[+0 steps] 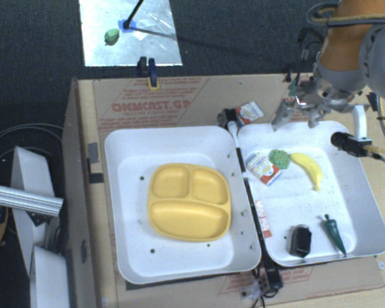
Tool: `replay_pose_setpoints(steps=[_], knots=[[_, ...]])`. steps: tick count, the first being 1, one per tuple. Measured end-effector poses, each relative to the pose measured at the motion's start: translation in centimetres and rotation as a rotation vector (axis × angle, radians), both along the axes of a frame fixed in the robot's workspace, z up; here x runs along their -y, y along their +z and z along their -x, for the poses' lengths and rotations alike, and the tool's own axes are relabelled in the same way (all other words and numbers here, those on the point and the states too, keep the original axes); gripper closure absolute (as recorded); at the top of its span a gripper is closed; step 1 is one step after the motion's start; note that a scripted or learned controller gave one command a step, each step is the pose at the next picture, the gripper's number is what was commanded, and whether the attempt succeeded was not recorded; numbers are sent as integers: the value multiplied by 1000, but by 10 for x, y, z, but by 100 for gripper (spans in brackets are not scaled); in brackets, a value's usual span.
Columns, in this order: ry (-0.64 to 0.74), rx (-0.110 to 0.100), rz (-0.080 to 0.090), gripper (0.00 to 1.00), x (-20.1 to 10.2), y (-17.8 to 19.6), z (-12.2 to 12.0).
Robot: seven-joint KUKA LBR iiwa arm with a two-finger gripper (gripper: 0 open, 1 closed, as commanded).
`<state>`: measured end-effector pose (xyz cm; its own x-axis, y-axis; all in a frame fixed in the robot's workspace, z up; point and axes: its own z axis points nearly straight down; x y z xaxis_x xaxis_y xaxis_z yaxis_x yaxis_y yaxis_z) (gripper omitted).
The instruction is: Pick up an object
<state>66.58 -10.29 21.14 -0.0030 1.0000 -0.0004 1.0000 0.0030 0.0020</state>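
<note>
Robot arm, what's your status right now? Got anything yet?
Gripper above right bin's far edge, holding nothing. Banana, broccoli lie just below it. Nothing in the way.

— What lies in the shallow white plastic bin (363, 191) on the right of the frame?

— A curved yellow banana (310, 167) near its upper middle, beside a small green bumpy lump (279, 157) touching a flat red-and-white packet (262, 167).

— And lower down?

— A small black rounded block (300, 240) and a slim dark green pepper-shaped piece (333, 234), tilted, at the lower right.

— The left bin (126, 187)?

— A yellow three-compartment plastic plate (188, 201), lying flat.
</note>
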Motion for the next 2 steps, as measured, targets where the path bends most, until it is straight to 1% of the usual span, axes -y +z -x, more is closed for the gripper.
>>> replay_pose_setpoints(steps=[1, 2], knots=[[-2, -4, 1, 0, 46, -92, 29], [-2, -1, 0, 0, 57, -127, 58]])
